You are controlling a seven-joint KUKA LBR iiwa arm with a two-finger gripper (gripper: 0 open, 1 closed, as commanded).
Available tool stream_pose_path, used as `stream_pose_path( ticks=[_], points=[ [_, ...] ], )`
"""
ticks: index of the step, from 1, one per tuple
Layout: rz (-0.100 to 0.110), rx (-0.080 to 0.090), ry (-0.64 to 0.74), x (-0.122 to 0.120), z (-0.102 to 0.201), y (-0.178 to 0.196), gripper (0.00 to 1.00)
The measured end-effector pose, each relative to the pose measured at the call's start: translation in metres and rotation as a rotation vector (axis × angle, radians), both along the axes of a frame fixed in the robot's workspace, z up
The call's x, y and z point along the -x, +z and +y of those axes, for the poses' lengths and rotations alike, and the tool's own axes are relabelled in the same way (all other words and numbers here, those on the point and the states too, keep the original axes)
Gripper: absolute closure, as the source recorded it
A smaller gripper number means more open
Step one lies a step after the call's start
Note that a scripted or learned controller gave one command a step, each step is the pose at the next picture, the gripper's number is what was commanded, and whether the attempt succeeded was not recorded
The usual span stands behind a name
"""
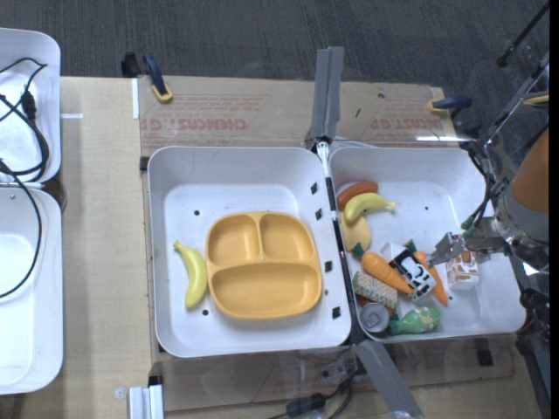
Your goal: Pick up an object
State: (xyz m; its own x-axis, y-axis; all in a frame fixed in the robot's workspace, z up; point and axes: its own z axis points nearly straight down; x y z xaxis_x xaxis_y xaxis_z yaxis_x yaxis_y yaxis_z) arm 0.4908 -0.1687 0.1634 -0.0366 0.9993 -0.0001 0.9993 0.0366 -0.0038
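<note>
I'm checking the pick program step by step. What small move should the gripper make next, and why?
Probably a short descent onto the carrot. The gripper sits over the right bin, beside the toy pile, with nothing visibly between its fingers, so it has yet to close on anything.

A brown cardboard sheet (262,112) is lying flat behind the 2 bins. A blue clamp (155,78) is gripping its left corner and another blue clamp (449,105) is sitting at its right end. Black cables (22,133) are curling over a white tub (26,103) at far left.
</note>
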Motion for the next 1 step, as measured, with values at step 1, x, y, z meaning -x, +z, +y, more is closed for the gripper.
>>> stream_pose_path(
  ticks=[1],
  points=[
    [-0.017, -0.001, 0.121, -0.0176, -0.0427, -0.0525, 0.0]
  ],
)
